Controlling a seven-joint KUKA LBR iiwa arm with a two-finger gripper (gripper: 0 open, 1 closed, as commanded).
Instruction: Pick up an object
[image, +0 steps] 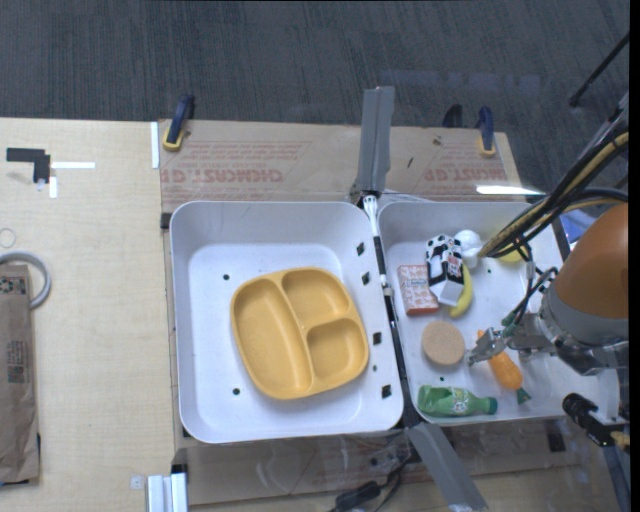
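Note:
The right bin (540, 215) holds several small objects: a black-and-white cow toy (445, 258), a yellow banana (463, 291), a pink box (415, 288), a round tan disc (443, 343), a green bottle (455, 402) lying along the front wall, and an orange carrot-like piece (506, 371). My gripper (490, 347) hangs low in this bin, between the tan disc and the orange piece, just above the orange piece's upper end. The grey arm with its orange band (600, 275) covers the bin's right side.
In the left bin (200, 300) lies a yellow three-compartment plate (298, 333). A metal divider (377, 140) runs between the bins. Cardboard (270, 165) lies behind them, held by blue clamps. A brown paper bag (15, 370) rests at the far left.

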